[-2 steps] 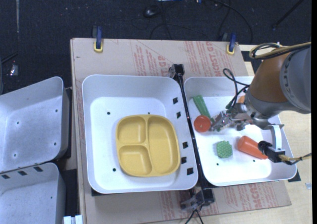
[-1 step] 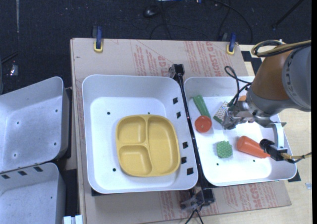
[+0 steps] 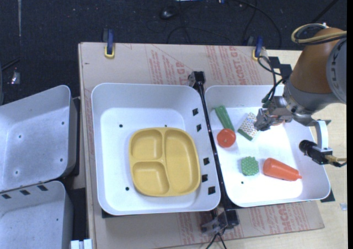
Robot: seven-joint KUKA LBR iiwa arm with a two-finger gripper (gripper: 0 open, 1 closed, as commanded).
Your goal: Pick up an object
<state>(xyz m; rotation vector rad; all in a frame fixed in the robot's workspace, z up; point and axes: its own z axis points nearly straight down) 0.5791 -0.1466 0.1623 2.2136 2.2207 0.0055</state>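
The right bin [image 3: 309, 190] holds a green cylinder [image 3: 224, 117], a red ball [image 3: 226, 138], a green knobbly block [image 3: 249, 166], an orange carrot-like piece [image 3: 281, 169] and a pale dotted piece [image 3: 248, 128]. My gripper [image 3: 265, 120] hangs low over the bin's upper middle, just right of the dotted piece. Nothing shows between its fingers.
A yellow three-part plate [image 3: 164, 161] lies in the left bin [image 3: 110, 132]. A black divider with clips runs between the bins. Cardboard covers the bench under both bins, and grey trays sit off to the far left.
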